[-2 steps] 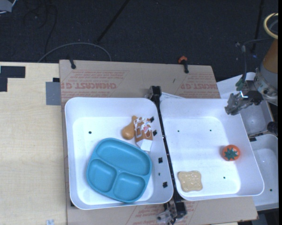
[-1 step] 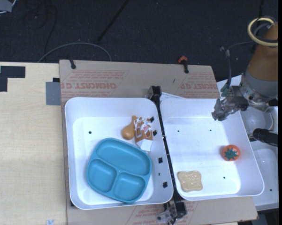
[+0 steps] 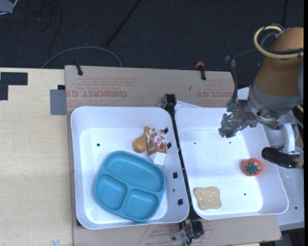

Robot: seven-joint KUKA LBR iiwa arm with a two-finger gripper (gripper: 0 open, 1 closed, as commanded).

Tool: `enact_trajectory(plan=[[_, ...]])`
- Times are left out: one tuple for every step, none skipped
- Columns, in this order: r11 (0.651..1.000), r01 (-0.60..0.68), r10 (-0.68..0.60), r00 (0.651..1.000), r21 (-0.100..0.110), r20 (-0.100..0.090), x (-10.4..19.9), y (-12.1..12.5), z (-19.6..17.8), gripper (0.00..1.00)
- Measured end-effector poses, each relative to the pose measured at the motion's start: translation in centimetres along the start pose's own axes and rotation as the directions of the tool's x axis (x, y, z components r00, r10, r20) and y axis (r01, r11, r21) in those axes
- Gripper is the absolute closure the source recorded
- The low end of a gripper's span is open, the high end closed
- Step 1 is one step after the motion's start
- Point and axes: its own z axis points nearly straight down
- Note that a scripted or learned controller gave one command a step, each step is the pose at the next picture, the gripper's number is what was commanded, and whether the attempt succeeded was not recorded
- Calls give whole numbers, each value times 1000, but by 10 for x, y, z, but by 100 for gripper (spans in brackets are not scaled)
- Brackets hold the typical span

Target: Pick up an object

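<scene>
Over the right bin [image 3: 276,201] I see the gripper [image 3: 228,129] hanging above the bin's far left part, just inside the back wall, with the grey arm [image 3: 276,81] and its orange band reaching in from the right. From this slant the fingers blur into one dark cluster, so I cannot tell whether they stand apart or together, and I see nothing between them.

The nearest loose things in that bin lie well apart from the gripper. A small round orange-red toy with a green centre [image 3: 251,167] sits by the right wall, to the right of the gripper and nearer the front. A flat tan slice of toy bread [image 3: 208,198] lies at the front left corner, close to the divider and nearly straight toward me from the gripper.

In the left bin [image 3: 84,137] a blue three-compartment plate [image 3: 129,185] fills the front half. Behind it, near the divider, a small orange-brown piece [image 3: 140,143] touches a brown-and-white packet [image 3: 157,141].
</scene>
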Motion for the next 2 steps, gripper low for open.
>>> enact_trajectory(plan=[[1000, 0, 0, 1000, 1, 0, 48, -21, 2, 100], [1000, 1, -1, 1000, 0, 0, 101, -32, -1, 100]])
